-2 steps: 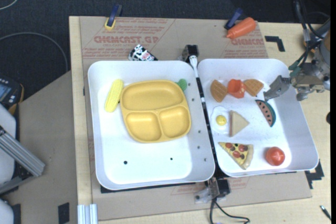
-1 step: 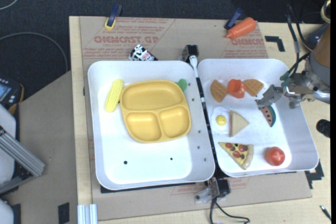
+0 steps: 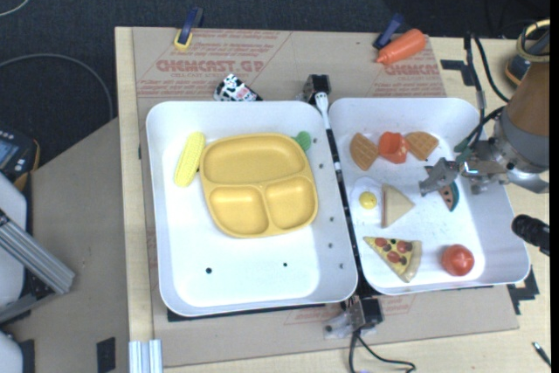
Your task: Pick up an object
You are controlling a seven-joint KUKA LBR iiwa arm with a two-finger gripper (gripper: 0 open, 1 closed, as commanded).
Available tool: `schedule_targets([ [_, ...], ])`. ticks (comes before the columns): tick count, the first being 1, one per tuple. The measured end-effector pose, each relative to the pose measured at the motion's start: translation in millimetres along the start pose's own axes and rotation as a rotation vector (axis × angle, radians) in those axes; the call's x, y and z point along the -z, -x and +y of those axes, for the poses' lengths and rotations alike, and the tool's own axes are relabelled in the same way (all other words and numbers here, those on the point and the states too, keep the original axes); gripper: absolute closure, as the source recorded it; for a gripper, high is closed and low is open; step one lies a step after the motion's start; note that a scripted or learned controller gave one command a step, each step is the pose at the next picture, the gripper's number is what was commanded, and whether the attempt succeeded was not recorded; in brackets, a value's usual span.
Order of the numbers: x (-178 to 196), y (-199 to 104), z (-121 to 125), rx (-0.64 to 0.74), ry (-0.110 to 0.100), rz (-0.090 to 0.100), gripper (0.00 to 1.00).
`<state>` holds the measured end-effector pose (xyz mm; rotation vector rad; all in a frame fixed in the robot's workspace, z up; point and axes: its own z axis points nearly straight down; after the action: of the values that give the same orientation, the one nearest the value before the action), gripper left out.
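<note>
Nearest us, the left bin (image 3: 175, 275) holds a yellow divided tray (image 3: 258, 183) with a toy corn cob (image 3: 189, 158) just beside its left rim. In the right bin (image 3: 498, 262) we see a pizza slice (image 3: 395, 254), a tomato (image 3: 457, 259), a fried egg (image 3: 366, 198), a tan wedge (image 3: 397, 207), two toast pieces (image 3: 364, 152) and a red piece (image 3: 392, 146). Over this bin's right part hangs the gripper (image 3: 442, 182); its jaws look narrow, nothing visibly between them, a small dark teal piece (image 3: 449, 196) just below. On the board behind we read "GHEMCAST GP".
</note>
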<state>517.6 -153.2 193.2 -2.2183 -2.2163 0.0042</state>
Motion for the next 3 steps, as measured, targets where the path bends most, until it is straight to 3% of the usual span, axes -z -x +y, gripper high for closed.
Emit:
schedule_targets([
  [2,-106.9,-10.5,0.4,0.001,0.007,0.003,0.00],
  [3,-93.7,-9.9,1.5,0.001,0.013,-0.001,1.00],
])
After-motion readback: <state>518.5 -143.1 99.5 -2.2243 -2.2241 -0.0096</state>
